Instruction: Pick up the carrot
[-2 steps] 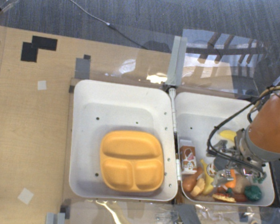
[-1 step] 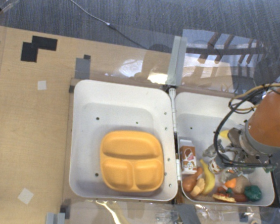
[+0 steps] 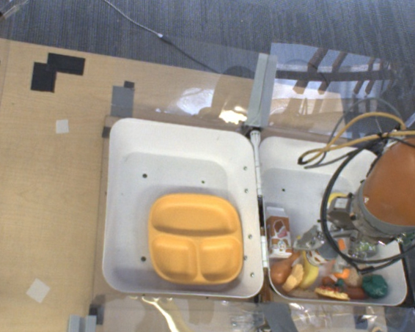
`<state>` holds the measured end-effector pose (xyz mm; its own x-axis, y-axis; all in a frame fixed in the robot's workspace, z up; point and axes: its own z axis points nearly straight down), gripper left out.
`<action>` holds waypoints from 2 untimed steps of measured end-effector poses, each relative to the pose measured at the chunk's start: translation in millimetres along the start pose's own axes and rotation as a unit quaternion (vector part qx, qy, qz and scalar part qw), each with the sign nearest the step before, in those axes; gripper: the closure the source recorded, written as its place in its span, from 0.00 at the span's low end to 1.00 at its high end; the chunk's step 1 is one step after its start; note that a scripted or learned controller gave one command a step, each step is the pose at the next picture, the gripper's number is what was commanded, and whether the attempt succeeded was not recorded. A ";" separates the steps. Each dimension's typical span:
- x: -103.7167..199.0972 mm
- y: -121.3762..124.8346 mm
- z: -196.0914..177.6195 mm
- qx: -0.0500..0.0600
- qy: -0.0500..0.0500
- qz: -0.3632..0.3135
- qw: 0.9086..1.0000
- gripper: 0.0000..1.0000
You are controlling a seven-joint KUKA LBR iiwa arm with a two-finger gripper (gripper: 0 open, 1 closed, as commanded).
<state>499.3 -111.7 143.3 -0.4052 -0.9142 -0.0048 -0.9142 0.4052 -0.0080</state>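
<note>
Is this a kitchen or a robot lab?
Most likely a robot lab. A grey and orange robot arm with loose cables reaches over two white bins taped onto a wooden bench, and the food by the yellow tray looks like toy food.

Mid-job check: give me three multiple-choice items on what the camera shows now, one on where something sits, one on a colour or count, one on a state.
1. Where does the yellow three-compartment plastic tray lie?
A. in the left white bin
B. in the right white bin
C. on the wooden bench

2. What colour is the band above the arm's wrist?
A. blue
B. orange
C. white

3. How do the tray's compartments stand?
A. piled with food
B. holding one carrot
C. bare

Answers: 1 A, the tray rests on the left bin's floor; 2 B, the band shows orange; 3 C, the pile of toy food lies in the right bin.
</note>
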 end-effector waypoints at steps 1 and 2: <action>-30.4 -51.2 -76.9 0.001 -0.001 -0.121 0.993 1.00; 19.7 -39.4 -2.5 -0.004 0.000 -0.228 0.974 1.00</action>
<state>527.3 -145.6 146.0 0.0418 -0.9991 -0.0022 -0.9991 -0.0418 -0.0017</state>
